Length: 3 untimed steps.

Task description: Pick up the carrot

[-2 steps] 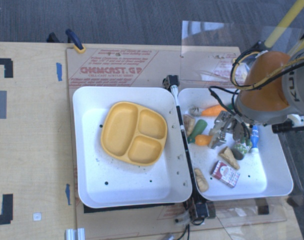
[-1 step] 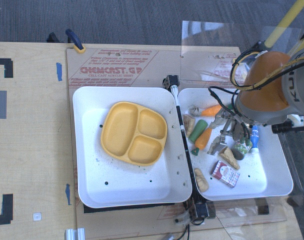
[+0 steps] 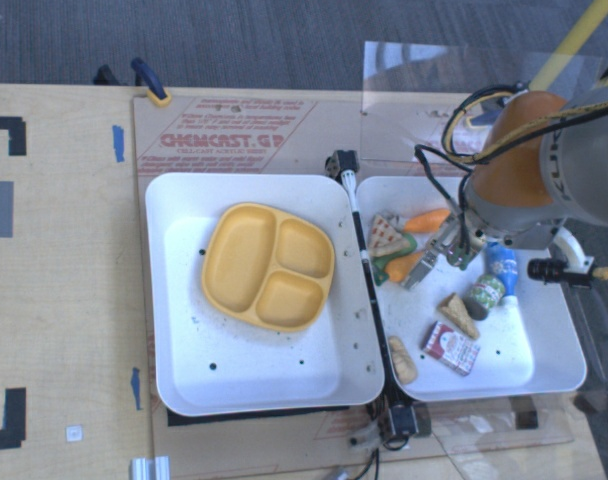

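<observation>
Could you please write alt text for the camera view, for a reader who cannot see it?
The arm's gripper hangs low in the right bin, beside the carrot and among small toy foods and a bottle. The left bin holds a yellow divided plate. Both white bins sit side by side on a wooden bench.

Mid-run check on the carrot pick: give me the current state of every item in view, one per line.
carrot: lying in the right bin, not gripped
gripper: low over the right bin's left side, near the toy food
yellow divided plate: flat in the left bin, compartments bare
blue bottle: lying on its side
red packet: lying flat
right bin: holds the toys
</observation>
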Each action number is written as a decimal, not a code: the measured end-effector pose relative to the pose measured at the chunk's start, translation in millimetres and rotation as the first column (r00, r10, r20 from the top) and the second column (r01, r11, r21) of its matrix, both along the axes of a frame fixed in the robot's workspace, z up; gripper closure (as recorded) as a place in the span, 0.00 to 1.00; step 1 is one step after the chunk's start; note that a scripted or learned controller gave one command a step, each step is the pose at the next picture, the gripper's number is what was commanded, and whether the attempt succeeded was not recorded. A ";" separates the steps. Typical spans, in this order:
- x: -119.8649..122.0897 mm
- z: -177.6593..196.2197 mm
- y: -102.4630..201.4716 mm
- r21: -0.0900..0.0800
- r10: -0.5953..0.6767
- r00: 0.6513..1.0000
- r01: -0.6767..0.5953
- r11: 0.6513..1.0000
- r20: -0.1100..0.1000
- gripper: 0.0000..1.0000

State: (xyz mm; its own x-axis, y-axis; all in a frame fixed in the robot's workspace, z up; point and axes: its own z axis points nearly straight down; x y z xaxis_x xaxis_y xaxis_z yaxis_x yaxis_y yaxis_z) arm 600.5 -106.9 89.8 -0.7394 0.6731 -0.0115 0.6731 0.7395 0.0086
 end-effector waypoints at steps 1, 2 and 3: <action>32.0 -0.1 8.3 -0.003 -0.309 0.951 0.309 0.951 -0.016 0.00; 33.4 9.0 4.2 -0.012 -0.305 0.952 0.305 0.952 -0.009 1.00; 69.9 98.6 72.2 0.006 -0.391 0.920 0.391 0.920 -0.005 1.00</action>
